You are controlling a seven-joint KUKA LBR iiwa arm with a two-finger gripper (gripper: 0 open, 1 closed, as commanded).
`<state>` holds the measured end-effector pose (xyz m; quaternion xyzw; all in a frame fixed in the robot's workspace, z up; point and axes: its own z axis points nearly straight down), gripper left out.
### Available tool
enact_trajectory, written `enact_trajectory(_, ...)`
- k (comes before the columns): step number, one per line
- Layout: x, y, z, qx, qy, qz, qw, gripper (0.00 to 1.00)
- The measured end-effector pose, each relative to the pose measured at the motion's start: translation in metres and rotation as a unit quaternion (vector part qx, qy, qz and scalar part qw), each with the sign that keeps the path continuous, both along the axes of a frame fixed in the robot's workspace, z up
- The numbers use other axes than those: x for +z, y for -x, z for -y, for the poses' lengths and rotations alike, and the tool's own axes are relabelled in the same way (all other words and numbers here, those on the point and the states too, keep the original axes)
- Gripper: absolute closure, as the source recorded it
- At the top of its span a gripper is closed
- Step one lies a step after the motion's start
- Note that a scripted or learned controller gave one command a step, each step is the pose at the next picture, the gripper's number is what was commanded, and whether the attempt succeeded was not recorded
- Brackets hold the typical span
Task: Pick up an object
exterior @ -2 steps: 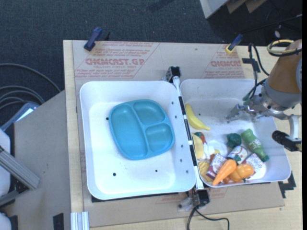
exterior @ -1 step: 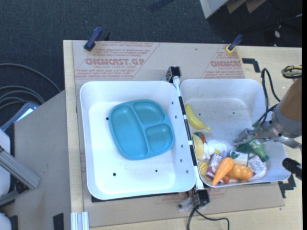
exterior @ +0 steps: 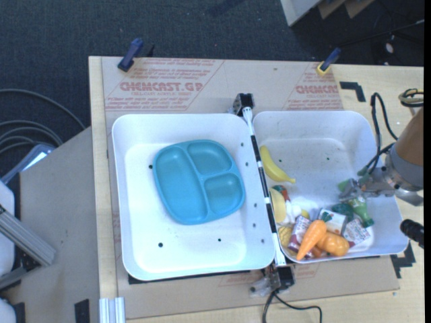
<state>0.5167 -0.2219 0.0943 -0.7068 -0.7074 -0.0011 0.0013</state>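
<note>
1. Small green plastic toy item (exterior: 361, 210), light, rigid, likely slippery; directly under gripper (exterior: 355, 192), right bin (exterior: 316, 123).
2. Finger state: cannot tell.
3. Best grasped across narrow middle.
4. Orange plastic carrot (exterior: 308, 237) below-left; yellow banana (exterior: 273, 168) farther left.

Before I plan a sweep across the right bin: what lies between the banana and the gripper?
In the camera view, bare white bin floor separates the banana from the gripper; the toy pile sits nearer the front.
</note>
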Motion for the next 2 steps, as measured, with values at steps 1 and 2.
enact_trajectory(1,0.067,0.01,-0.066,0.0,0.0015,0.0,1.0,1.0)
enact_trajectory(2,0.143,0.016,-0.118,0.0,0.0013,0.0,1.0,1.0)
